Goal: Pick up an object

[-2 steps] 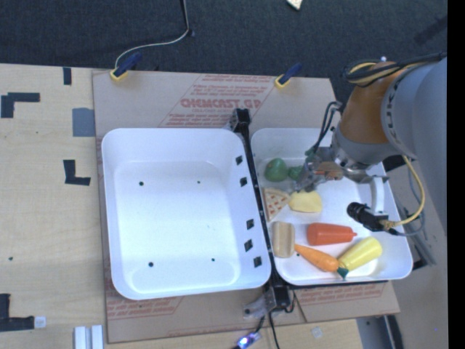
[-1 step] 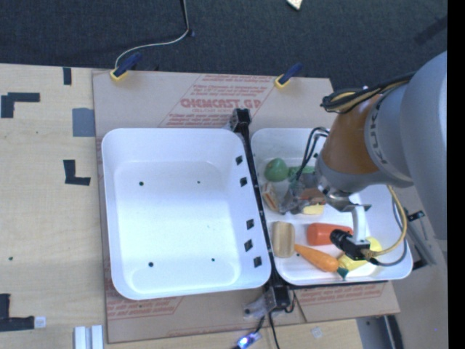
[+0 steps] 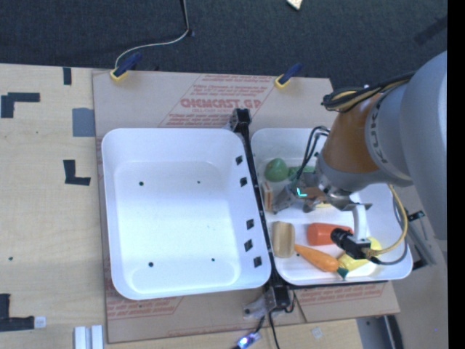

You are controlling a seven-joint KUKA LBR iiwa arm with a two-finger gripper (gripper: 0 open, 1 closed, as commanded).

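My hand hung low in the right bin; whether it was open or closed, I could not tell; a green ball sat just beside it; nearer the front lay a bread roll, a carrot and a red block; the left bin stood alongside.

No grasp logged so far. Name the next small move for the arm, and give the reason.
Probably lower the tool a little onto the objects beneath it, though its target is a guess. It hangs over the right bin, near the green object by the divider, and nothing shows between its fingers. The tan piece, red block and carrot lie further toward the front.
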